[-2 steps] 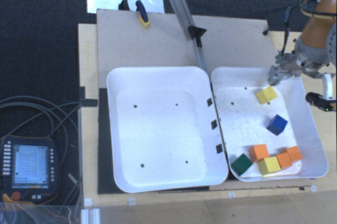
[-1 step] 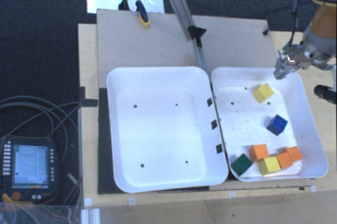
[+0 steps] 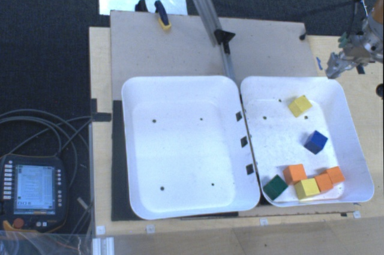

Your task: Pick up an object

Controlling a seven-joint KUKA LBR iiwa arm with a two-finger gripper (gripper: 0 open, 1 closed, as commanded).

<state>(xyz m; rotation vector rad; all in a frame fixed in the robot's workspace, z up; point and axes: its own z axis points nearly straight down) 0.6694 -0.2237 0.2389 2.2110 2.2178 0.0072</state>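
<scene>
Arm parked off the right bin, blocks all lying in it.

I see the gripper hanging over the worktop just past the right bin's far right corner, with nothing between its jaws; whether they are spread I cannot tell. In that bin a yellow block lies near the far side, a blue block mid-bin, and a green block, two orange blocks and another yellow one cluster at the near wall. The left bin sits alongside.
</scene>
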